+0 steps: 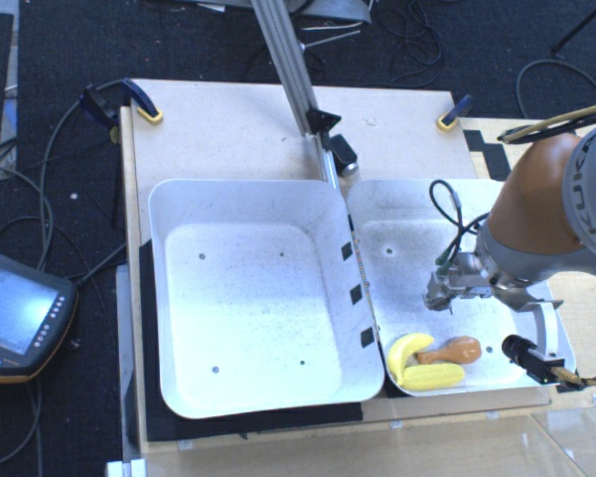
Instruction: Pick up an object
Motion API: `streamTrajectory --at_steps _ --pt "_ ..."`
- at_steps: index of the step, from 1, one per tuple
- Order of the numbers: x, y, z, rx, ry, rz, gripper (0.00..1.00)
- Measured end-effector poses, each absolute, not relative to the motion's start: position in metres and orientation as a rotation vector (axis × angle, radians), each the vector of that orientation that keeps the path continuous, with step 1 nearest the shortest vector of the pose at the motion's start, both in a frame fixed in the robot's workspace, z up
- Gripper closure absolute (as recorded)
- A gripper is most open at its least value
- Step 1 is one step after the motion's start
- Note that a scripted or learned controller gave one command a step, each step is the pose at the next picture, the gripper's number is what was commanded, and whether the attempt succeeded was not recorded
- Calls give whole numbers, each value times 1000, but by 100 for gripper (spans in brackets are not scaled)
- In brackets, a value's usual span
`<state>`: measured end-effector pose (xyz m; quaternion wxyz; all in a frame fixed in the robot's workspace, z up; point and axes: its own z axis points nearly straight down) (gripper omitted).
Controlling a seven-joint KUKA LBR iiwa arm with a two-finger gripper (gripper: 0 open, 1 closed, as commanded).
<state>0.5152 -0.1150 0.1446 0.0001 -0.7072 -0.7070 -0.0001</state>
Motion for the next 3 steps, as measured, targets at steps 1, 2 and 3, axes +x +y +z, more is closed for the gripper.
streamTrajectory --at_steps 1,2,3 --pt "517 -116 186 -2223 -2224 -3 100" --pt "516 -111 230 -2223 -2225 -4 100" --pt "517 -111 258 -2222 -2223 -2 100"
